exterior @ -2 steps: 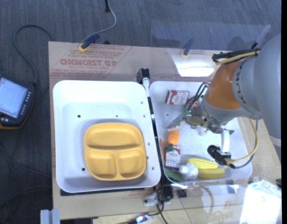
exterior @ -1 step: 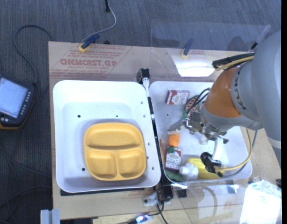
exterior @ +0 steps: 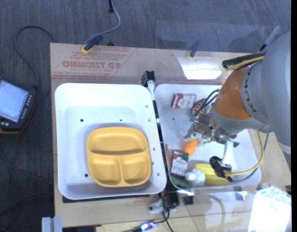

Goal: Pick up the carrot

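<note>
At the near edge of the right shallow white plastic bin (exterior: 245,178) lie a yellow toy corn cob (exterior: 206,170) and a small red-and-white carton (exterior: 178,164). Just behind them the short orange carrot (exterior: 190,146) rests on the bin floor, with the metal two-finger gripper (exterior: 200,132) directly over it. Whether it is grasping cannot be told. This looks like the grasp step; next calls for a firm closure, then a lift.

Yellow tray (exterior: 119,155); banana (exterior: 209,174); pendant (exterior: 9,104)
</note>
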Available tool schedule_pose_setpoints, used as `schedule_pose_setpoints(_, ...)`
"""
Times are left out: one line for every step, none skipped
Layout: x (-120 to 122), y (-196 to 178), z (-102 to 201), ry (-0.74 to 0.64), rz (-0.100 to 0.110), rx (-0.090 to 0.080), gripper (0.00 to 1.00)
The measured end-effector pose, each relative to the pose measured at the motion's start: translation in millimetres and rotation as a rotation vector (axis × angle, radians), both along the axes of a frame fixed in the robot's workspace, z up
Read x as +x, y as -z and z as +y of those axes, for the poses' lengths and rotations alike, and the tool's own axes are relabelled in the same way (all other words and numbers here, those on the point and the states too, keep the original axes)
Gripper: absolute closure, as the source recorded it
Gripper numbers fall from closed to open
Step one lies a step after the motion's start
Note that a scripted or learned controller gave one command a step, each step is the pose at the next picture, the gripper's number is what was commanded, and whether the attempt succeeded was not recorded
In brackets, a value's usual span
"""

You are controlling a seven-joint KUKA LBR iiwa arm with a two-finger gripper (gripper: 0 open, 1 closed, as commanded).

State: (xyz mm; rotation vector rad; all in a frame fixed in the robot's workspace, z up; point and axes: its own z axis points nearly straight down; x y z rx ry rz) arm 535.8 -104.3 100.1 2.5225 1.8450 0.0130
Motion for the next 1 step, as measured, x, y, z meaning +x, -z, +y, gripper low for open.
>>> schedule_pose_setpoints(-31.7, -82.9, 40.1, 0.533, 0.019, 0.010, 1.00)
